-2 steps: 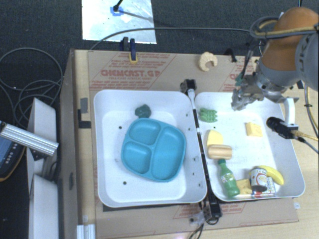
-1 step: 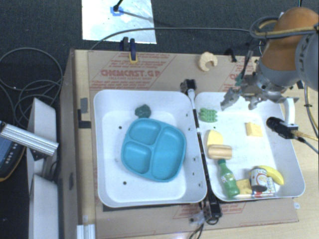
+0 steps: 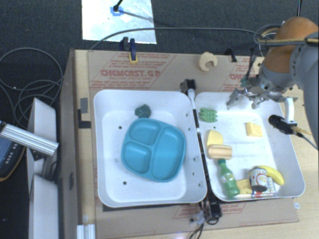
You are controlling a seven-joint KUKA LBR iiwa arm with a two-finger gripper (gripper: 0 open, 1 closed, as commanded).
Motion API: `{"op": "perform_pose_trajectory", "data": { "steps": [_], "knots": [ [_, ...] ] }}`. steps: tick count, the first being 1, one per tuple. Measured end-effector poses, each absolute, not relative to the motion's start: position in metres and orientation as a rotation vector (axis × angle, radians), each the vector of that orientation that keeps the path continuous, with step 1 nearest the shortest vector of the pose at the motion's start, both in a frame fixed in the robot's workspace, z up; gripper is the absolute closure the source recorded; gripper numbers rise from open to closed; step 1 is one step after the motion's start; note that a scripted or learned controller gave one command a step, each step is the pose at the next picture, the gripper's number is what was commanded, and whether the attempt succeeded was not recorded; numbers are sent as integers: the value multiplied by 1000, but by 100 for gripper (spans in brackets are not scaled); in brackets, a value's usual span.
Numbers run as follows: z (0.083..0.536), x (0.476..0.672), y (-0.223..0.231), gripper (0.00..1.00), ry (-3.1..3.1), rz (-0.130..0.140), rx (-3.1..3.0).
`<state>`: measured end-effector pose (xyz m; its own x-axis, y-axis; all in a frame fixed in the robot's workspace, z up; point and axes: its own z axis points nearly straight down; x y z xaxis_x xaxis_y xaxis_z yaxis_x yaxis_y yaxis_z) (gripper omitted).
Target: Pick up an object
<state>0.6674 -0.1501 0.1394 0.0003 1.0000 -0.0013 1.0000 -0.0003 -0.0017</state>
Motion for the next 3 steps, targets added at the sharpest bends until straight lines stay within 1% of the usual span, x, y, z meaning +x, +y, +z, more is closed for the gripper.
{"op": "perform_pose_trajectory", "data": {
  "steps": [1,2,3],
  "knots": [
    [105,579,-203,0,-2222,3,-2222],
    [132,670,-173,0,-2230,-6,-2219],
    [84,570,-192,0,-2222,1,-2221]
  ]
}}
